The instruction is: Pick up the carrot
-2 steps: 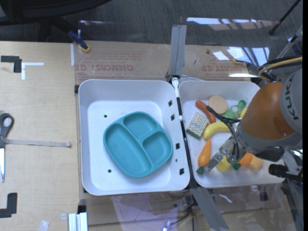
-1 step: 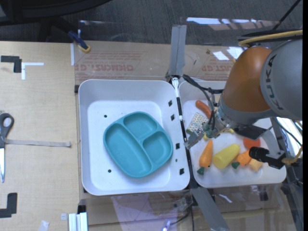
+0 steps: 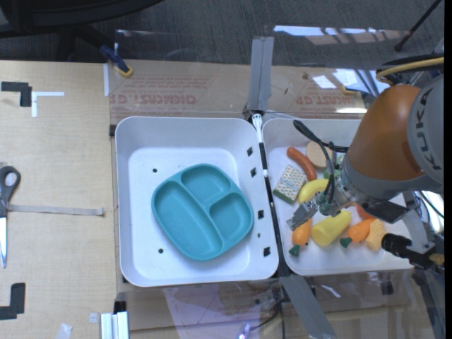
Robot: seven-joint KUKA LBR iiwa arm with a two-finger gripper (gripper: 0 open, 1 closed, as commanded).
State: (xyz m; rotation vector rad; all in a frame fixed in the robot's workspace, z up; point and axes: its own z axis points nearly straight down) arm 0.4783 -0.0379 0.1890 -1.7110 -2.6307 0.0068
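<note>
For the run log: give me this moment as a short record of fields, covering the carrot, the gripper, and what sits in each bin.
carrot: lies in the right bin, near its front left corner
gripper: low over the right bin, just above the carrot
grasp: cannot tell whether the carrot is gripped
near carrot: yellow pear-shaped piece, banana, second orange piece
further back: red sausage, speckled sponge-like block
left bin: holds a blue divided plate
</note>
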